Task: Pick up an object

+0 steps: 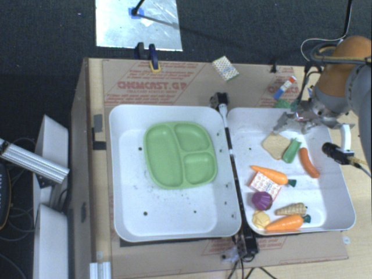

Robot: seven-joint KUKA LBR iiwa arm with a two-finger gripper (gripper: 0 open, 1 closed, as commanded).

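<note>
Dark speckled carpet floor [46,39] all around the bench. Brown cardboard sheet [151,83] with red CHEMCAST print covers the bench top under the bins. Shiny metal plate [138,15] lies on the floor beyond the bench, thin dark rod slanting onto it, small blue piece at the rod's foot. Blue and yellow clamp [152,57] on the bench's far edge. White panels [49,225] and a silver rail [32,158] at left. Black cable [350,7] top right, light even

bright, even overhead light, soft shadows, glare on the foil sheet [138,15], slightly grainy.
</note>
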